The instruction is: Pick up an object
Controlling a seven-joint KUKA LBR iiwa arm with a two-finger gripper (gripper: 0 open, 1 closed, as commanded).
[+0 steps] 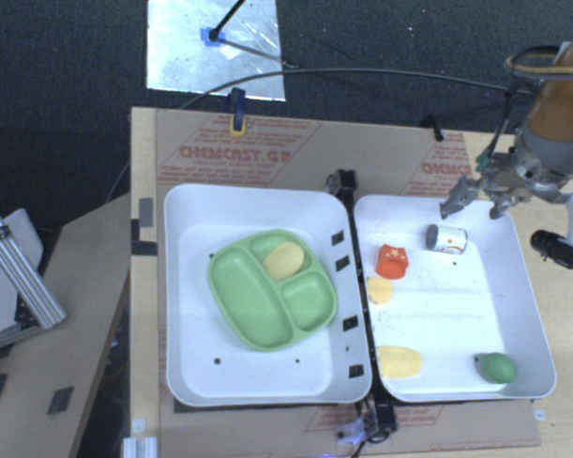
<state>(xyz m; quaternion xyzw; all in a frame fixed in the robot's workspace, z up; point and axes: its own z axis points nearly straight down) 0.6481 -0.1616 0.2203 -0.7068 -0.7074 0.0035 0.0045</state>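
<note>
Tool [475, 200] over right bin [532, 307] far corner, fingers spread, pinching nothing. Small can [447, 239] just below it; green ball [496, 368] near corner, well apart.

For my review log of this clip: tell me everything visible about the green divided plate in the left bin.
The green divided plate is pale green and looks like plastic, rounded, with three compartments: one long, two smaller. It lies flat, turned at an angle, near the middle of the left bin. A yellow, lemon-like object sits in its upper small compartment; the other two hold nothing.
</note>
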